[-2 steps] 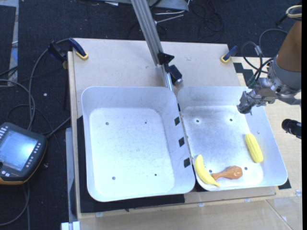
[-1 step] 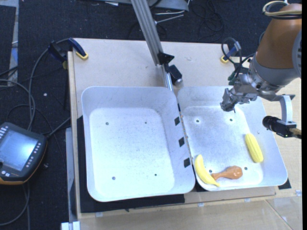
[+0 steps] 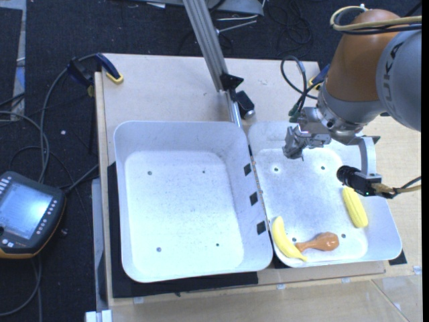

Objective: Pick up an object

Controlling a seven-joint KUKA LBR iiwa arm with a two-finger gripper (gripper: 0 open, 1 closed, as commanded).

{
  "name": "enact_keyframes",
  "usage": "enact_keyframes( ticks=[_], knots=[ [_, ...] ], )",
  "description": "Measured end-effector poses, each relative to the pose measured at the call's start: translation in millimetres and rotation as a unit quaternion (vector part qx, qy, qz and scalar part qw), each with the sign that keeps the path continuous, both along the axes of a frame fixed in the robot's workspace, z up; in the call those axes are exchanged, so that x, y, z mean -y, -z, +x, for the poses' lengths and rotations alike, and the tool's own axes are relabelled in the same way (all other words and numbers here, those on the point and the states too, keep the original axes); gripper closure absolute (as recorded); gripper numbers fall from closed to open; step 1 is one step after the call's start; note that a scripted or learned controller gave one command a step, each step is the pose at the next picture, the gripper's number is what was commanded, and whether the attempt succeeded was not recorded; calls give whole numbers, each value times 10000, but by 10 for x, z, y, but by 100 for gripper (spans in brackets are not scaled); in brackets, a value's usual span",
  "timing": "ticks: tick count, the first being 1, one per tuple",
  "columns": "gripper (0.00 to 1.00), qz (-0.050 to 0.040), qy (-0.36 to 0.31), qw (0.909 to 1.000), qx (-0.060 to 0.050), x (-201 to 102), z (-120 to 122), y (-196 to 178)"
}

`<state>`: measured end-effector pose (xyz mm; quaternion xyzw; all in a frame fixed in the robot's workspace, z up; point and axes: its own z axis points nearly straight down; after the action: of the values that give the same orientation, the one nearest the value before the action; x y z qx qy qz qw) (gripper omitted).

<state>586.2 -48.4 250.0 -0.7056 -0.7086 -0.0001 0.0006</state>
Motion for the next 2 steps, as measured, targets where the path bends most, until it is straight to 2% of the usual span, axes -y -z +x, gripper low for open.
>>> enact_keyframes(
  ticks=[2],
  knots=[
    [100,-1,1,10000,6,-899,4,-27]
  ],
)
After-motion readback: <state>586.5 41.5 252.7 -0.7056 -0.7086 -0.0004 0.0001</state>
